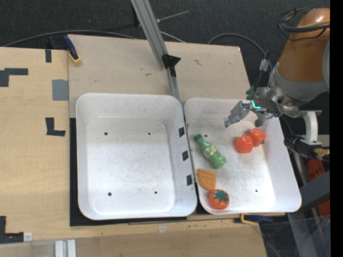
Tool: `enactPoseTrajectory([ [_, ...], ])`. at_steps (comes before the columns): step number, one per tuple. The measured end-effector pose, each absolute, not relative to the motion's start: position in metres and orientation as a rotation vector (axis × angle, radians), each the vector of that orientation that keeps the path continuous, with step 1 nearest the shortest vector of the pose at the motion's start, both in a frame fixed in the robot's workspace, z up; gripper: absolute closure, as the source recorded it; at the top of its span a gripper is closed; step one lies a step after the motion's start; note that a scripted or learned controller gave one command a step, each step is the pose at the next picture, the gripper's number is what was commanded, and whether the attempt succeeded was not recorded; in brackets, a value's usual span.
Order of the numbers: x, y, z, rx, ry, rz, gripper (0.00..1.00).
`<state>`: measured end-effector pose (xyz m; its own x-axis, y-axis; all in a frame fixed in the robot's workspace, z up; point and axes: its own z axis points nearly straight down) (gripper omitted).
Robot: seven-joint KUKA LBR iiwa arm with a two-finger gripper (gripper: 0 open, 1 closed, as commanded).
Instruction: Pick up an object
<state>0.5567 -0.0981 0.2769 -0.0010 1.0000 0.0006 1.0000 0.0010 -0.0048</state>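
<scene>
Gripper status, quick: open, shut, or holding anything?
Gripper: jaws open, holding nothing, poised above the right bin near the red pepper.

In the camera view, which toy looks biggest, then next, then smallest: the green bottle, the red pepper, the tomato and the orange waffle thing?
1. Green bottle, longest.
2. Red pepper, two lumps together.
3. Tomato and orange waffle piece look about alike, so I won't rank them.

All lie in the right bin, similarly far from the camera.

Glossy plastic green bottle (209,151) lies in a matt white bin (278,189).
</scene>
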Motion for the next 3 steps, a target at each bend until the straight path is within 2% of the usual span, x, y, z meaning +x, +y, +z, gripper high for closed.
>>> enactPoseTrajectory([
  [1, 0.557, -0.098, 0.279, -2.219, -2.223, 0.002, 0.00],
  [3, 0.552, -0.101, 0.175, -2.216, -2.219, 0.007, 0.00],
])
